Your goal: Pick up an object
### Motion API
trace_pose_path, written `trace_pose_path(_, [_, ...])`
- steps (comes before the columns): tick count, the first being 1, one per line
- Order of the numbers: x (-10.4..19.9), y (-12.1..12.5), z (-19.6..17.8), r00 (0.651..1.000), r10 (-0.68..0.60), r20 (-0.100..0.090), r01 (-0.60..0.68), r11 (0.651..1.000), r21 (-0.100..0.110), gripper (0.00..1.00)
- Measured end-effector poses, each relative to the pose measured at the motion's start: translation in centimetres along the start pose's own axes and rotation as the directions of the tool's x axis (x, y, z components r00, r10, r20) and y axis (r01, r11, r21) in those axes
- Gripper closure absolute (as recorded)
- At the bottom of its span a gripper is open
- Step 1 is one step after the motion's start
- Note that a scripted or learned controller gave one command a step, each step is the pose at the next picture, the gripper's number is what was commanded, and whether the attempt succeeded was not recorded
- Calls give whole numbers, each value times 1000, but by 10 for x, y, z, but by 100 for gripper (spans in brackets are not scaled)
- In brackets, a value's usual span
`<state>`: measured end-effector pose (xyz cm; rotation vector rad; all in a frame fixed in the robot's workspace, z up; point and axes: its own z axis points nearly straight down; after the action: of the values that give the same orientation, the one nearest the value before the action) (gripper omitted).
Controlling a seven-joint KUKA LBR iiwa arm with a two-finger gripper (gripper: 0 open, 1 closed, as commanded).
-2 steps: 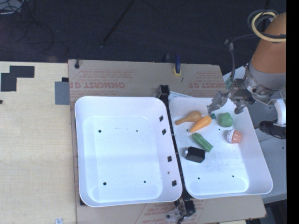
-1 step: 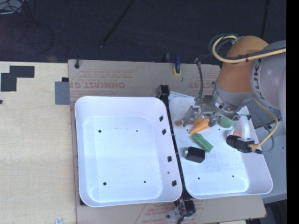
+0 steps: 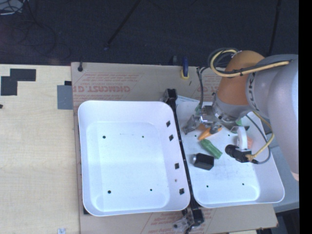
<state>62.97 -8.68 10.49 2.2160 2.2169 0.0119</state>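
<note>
green marker (image 3: 210,148), tip toward upper left

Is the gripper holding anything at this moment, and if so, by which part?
Cannot be told. The gripper is down in the right bin beside the green object and the black object, but nothing shows clearly in its grasp.

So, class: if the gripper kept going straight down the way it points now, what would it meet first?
Most likely the orange object lying just beneath the gripper in the right bin, with the green object a little nearer the camera. From this slanted view the depth is uncertain.
</note>
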Motion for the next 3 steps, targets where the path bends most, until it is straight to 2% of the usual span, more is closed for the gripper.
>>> trace_pose_path(1, [-2,-2,-6,1000,5,1,-5,1000,7,100])
trace_pose_path(2, [39,-51,-102,1000,-3,-2,3,1000,9,100])
trace_pose_path(3, [92,-47,-186,1000,-6,-2,6,1000,4,100])
